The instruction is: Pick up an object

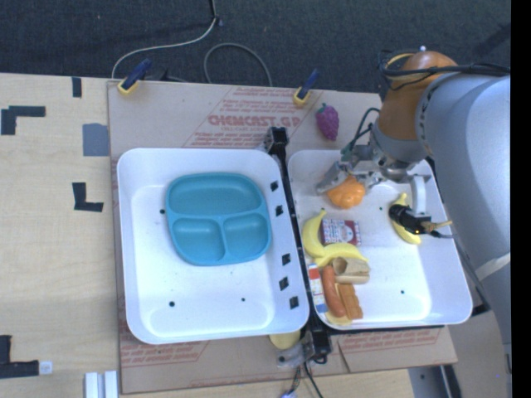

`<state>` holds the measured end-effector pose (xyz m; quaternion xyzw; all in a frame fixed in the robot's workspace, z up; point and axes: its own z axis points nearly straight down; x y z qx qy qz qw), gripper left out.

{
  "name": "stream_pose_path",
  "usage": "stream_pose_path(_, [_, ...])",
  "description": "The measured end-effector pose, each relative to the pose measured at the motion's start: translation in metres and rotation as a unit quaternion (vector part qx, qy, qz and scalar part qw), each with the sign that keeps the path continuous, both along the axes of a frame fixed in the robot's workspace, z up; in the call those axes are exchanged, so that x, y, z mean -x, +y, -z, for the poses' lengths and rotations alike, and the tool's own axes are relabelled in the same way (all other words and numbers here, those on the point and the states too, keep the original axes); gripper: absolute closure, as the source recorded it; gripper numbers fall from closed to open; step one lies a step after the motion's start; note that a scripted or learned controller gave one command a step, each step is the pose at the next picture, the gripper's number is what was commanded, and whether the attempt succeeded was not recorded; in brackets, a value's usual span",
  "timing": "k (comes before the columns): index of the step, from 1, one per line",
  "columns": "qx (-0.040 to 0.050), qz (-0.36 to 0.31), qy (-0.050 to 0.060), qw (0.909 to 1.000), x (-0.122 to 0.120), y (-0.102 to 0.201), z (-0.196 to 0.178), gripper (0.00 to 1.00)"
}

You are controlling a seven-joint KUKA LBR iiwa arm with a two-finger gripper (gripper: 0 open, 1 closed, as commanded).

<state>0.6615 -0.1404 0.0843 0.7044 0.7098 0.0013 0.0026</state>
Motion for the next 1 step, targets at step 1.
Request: stream_pose_path(1, [0.0004, 0.002, 0.000, 1.0000, 0.0023, -0.0025, -0.0121, 1.00])
